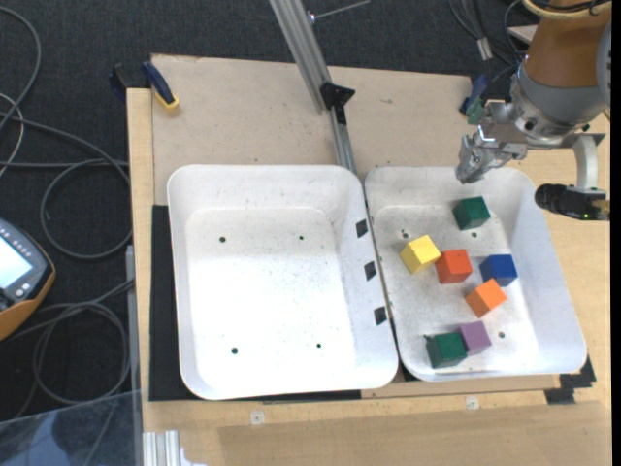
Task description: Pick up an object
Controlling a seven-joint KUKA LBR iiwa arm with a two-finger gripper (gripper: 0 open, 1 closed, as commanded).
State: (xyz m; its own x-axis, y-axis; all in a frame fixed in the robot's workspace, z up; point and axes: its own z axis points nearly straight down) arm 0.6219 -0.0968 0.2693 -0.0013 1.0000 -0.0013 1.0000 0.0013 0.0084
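counter point(252, 95): bare brown board, scuffed, light wood edge at left and near sides. Carries two shallow white bins side by side.
floor: dark carpet around the counter, black cables point(58, 163) looping at left.
far-left corner: blue-and-yellow clamp point(160, 83) on the counter edge.
metal post point(306, 47): grey extrusion slanting from the far side down to the gap between the bins, black bracket near its foot.
left edge: handheld pendant point(17, 275), orange rim, lit screen. Text on it too small to read.
left bin point(194, 202): white, speckled with dark flecks, a few black dots on the floor.
right bin point(553, 289): white, same specks, holds seven blocks. Black clips along the shared rim.
blocks, far to near: dark green cube point(472, 213) farthest; yellow cube point(421, 252) left of middle, touching the red-orange cube point(453, 265); blue cube point(498, 268) right of it; orange cube point(485, 297) just near the blue one; purple cube point(475, 336) and second green cube point(446, 348) touching at the near rim.
orientation: all roughly cubic, no clear long axis. Yellow and orange sit rotated against the bin walls, the rest closer to square.
labels: none legible on blocks or bins.
arm point(568, 56): grey with orange band, in from the right, wrist over the right bin's far edge.
pincer point(473, 166): pointing down over the far rim of the right bin, just beyond the dark green cube. Nothing seen between the fingers; cannot tell whether they sit wide or narrow.
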